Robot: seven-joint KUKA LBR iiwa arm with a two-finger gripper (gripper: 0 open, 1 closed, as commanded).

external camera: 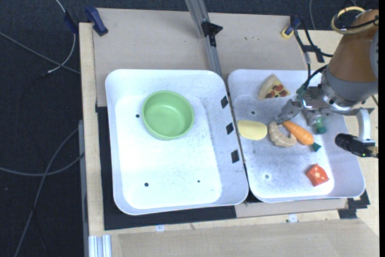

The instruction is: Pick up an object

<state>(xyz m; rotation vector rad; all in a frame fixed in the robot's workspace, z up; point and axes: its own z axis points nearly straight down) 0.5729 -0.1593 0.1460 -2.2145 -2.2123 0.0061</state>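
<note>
We see bench (150,33) bearing two white bins. Left bin (174,183) holds green bowl (168,114). Arm (355,63) reaches from right, wrist bent down over right bin (283,186). Tool (299,110) low above bin floor, just above carrot (299,132); we cannot tell how far open, nor see anything gripped. Beside carrot: beige piece (281,136), touching it; yellow lemon-like piece (252,130). Pizza slice (273,88) near far wall. Red piece (317,174) near front.
</note>
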